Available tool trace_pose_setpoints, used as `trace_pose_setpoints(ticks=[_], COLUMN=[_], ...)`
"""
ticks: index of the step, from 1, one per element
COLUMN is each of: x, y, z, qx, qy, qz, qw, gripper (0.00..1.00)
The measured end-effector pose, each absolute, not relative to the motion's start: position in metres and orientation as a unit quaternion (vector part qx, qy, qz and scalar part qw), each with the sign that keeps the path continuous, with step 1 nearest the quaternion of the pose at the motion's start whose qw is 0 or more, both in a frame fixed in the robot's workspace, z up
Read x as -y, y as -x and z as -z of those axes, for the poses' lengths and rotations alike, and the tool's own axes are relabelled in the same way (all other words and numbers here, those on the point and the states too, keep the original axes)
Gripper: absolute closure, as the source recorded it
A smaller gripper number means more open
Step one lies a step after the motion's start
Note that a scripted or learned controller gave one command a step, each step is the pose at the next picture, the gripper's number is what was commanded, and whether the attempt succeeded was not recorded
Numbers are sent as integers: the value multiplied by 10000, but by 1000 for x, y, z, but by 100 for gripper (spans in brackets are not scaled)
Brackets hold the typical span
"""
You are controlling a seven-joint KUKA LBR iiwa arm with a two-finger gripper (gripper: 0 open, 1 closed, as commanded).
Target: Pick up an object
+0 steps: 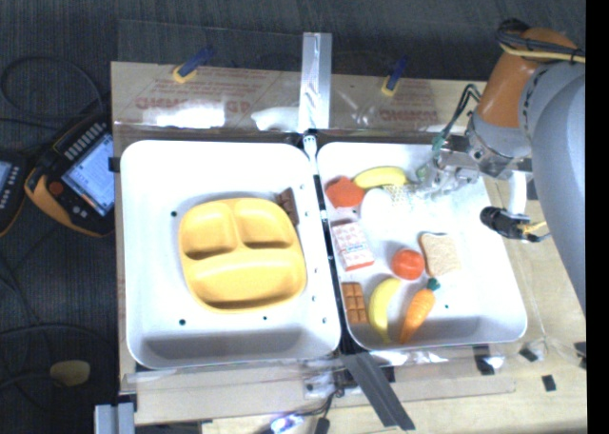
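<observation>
No object has yet been lifted, as far as can be judged. The gripper (430,175) is seen low over the far right corner of the right bin (495,313), just beside the far banana (380,177); whether the jaws are apart or together cannot be told. The tomato (408,264), bread slice (440,253), carrot (417,312) and other pieces lie in that bin. A yellow tray (242,253) rests in the left bin (152,327). A grasp and lift are left to be made.
</observation>
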State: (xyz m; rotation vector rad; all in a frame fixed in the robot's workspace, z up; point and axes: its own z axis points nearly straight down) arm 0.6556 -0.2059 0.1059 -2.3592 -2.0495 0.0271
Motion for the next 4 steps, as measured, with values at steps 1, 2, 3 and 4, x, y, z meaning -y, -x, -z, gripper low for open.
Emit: trace_pose_setpoints(ticks=[1, 2, 3, 4], x=[205, 208, 210, 150], y=[-658, -672, -675, -633], z=[-107, -97, -107, -220], qx=[6562, 6564, 6578, 6458], qy=[7545, 7544, 7532, 7635], qz=[-54, 14, 17, -15], qw=[44, 53, -41, 8], gripper=[0, 0, 100, 100])
